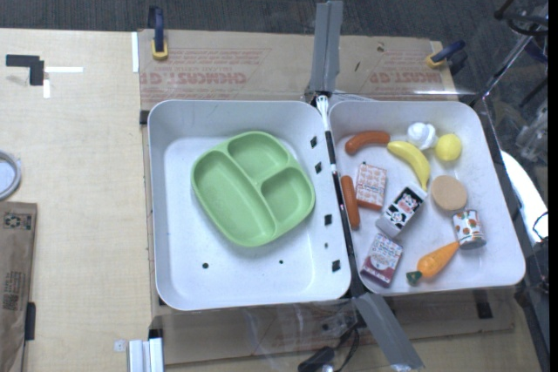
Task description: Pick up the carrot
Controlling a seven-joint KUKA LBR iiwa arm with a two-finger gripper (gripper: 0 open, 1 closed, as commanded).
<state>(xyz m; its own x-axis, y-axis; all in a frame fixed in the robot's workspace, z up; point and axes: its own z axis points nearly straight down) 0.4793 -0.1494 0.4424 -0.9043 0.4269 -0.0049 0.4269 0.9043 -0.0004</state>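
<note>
One carrot [436, 260] sits near the right bin's [510, 270] front edge; looks like light, stiff, slick plastic, so grab mid-body. Can't tell the gripper's state.

A lab bench [78, 187]: clamped cardboard [288, 65], two white bins [166, 213] (toy food inside).
</note>
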